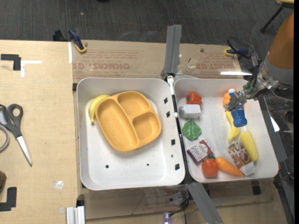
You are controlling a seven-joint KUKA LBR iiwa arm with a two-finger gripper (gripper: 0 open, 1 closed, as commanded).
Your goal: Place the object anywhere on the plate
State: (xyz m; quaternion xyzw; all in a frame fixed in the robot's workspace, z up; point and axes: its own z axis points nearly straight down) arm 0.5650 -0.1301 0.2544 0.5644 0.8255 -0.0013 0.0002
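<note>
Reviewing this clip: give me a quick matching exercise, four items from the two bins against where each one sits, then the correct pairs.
Items:
1. plate
2. carrot
3. green leaf toy
4. gripper

Places:
A. front of the right bin, beside the tomato
B. left bin, with a banana against its far-left rim
C. above the right bin's far-right part, by the blue bottle
D. right bin, near the wall between the bins

Pairs: 1-B, 2-A, 3-D, 4-C

Orange three-compartment plate (127, 121), upright, tilted askew, in the left bin (93, 167)
</note>
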